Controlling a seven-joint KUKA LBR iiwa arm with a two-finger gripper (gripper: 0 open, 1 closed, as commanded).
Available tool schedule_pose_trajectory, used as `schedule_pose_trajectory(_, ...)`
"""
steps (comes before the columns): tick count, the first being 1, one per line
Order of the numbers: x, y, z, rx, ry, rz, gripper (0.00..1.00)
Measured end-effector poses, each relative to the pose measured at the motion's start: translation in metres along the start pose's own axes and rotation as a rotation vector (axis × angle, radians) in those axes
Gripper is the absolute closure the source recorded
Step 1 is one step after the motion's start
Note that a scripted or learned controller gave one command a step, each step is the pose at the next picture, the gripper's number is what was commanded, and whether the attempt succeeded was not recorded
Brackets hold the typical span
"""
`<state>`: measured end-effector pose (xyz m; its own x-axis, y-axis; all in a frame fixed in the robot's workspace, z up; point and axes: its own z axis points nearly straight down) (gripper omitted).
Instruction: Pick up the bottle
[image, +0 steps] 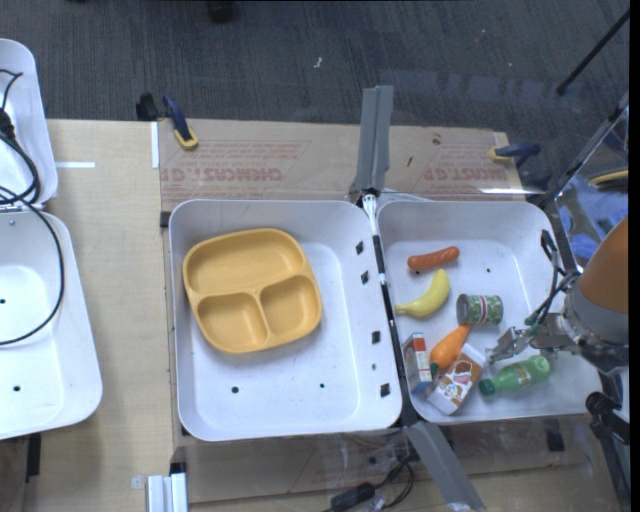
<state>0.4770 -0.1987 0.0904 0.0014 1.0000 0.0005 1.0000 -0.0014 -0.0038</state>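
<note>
Just below the hand (510, 345) lies the bottle (518, 377); grip state unclear.

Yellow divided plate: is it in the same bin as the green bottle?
No, the yellow divided plate lies in the left bin, the green bottle in the right bin.

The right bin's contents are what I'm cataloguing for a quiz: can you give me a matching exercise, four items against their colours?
Items:
1. bottle
2. banana
3. sausage
4. can

Colours:
A. yellow
B. red-orange
C. green body, white cap end
D. dark green label, metal ends

Pairs: 1-C, 2-A, 3-B, 4-D
</note>
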Motion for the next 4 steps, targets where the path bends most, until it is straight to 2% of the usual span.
schedule_pose_trajectory(1,0.052,0.031,-0.001,-0.002,-0.001,-0.005,0.00)
schedule_pose_trajectory(2,-0.012,0.001,-0.001,-0.001,0.003,-0.218,0.00)
schedule_pose_trajectory(3,-0.013,0.005,-0.001,-0.005,0.014,0.021,0.00)
schedule_pose_trajectory(4,-0.013,0.002,-0.001,-0.001,0.008,-0.044,0.00)
